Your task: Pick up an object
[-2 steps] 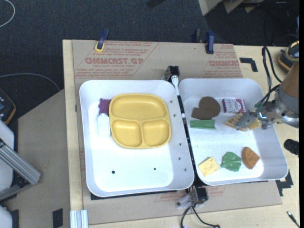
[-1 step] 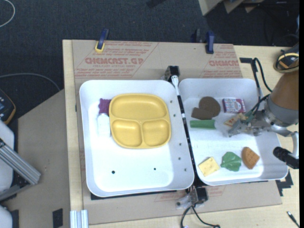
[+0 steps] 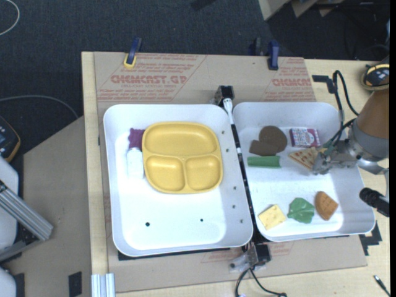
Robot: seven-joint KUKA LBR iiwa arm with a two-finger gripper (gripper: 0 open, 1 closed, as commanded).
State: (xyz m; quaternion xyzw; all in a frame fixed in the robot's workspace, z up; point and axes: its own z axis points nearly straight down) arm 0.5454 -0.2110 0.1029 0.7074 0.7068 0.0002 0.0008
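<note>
My gripper [image 3: 321, 164] reaches in from the right and is low in the right bin [image 3: 291, 113], at the right edge of a tan waffle-like cracker [image 3: 301, 158]. Close by lie a pink and white packet [image 3: 304, 136], a brown heart-shaped piece [image 3: 268, 140] and a green stick [image 3: 263, 161]. Toward the bin's front edge lie a yellow cheese wedge [image 3: 271, 216], a green leaf-like piece [image 3: 301, 210] and an orange-brown lump [image 3: 326, 205]. The gripper's tip is dark and partly hidden by cables.
The left bin [image 3: 173, 228] holds a yellow divided plate [image 3: 182, 156], with a purple piece [image 3: 135, 137] and a white piece [image 3: 134, 163] at its left side. The grey arm [image 3: 374, 132] rises over the right bin's right rim.
</note>
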